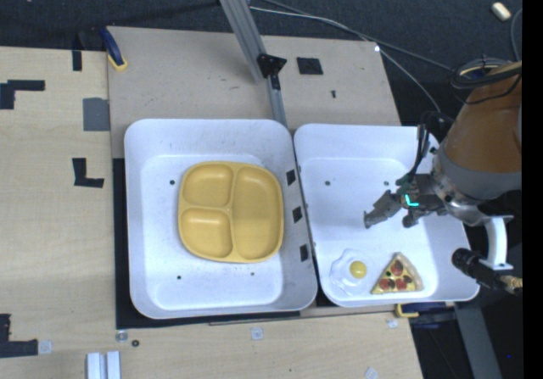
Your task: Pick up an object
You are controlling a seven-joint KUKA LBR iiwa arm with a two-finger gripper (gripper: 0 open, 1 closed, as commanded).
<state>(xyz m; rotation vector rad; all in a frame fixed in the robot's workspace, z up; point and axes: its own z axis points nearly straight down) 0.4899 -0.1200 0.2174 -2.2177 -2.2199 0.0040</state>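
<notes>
While the arm (479,144) leans in from the right, much of its bulk is cut off at the frame edge, and its dark gripper (392,212) hangs low over the right bin (339,144) — too small and shadowy to read, so whether it's clenched or released, I cannot tell. Nothing visible between its tips. Just below the gripper, toward the near rim, sits the pizza slice (397,275), its long axis running up and down the view, tip pointing up toward the gripper, crust toward the rim. Beside it, lower left of the gripper, lies the fried egg (350,270). Well off to the gripper's left, the yellow divided plate (231,211) rests in the left bin (153,199).
</notes>
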